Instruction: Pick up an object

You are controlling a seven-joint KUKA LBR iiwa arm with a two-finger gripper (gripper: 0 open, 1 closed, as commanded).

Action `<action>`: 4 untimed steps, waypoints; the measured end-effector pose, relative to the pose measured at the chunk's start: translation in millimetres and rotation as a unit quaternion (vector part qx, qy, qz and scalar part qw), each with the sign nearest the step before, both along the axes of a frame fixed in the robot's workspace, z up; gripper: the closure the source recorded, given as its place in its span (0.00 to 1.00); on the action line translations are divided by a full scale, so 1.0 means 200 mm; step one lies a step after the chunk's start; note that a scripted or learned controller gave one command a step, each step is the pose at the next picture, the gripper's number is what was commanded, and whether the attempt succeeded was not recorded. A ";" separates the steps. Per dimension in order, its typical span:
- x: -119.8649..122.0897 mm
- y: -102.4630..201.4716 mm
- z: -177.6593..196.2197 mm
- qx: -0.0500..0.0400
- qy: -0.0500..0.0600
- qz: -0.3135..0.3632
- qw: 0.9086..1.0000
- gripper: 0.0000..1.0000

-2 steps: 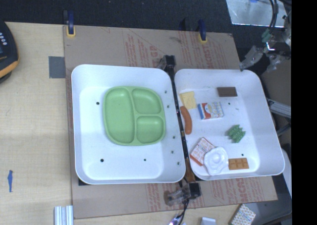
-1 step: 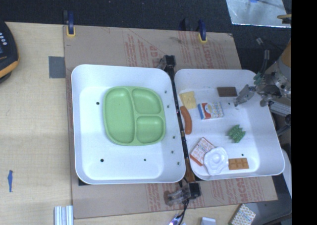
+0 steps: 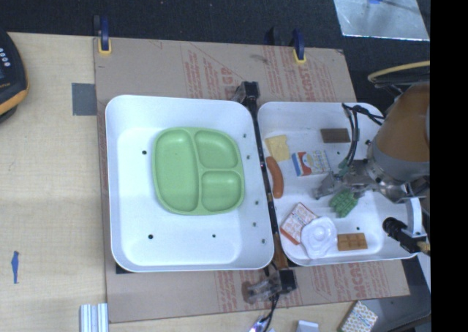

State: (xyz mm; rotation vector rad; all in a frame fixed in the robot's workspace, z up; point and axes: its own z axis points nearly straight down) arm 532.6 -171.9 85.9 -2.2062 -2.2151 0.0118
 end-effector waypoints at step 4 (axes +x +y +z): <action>0.62 -0.06 0.03 -0.003 -0.006 0.001 1.000 0.00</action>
